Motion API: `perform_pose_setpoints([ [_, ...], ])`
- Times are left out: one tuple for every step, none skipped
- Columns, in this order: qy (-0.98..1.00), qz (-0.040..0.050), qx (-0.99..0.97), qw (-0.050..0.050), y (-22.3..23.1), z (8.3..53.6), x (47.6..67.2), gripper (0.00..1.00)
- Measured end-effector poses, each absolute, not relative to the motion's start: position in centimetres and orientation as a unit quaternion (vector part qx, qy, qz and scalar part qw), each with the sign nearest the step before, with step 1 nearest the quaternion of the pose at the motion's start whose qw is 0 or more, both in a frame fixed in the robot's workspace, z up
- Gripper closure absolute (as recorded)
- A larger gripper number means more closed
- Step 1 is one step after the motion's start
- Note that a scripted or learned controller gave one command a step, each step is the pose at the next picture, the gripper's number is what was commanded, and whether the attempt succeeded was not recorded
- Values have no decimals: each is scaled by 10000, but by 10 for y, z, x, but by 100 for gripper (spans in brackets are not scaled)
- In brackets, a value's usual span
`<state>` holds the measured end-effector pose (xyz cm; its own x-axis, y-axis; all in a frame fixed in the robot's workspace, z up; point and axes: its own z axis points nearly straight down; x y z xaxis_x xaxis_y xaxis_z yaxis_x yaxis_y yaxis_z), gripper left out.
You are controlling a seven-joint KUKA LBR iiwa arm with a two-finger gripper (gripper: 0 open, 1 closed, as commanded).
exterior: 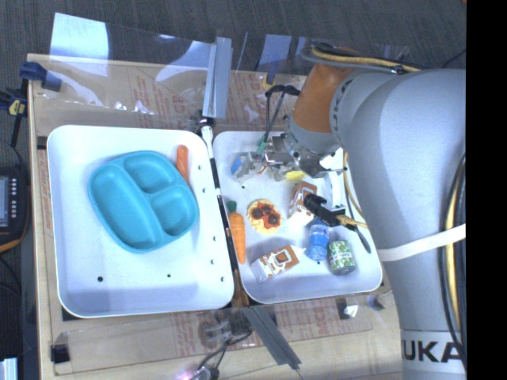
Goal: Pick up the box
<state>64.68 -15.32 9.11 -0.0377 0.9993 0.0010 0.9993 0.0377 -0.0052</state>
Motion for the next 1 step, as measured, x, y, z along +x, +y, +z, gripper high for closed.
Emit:
perform_pose_setpoints([
  [-7404, 5, -6721, 8, -122, 92, 657, 0],
])
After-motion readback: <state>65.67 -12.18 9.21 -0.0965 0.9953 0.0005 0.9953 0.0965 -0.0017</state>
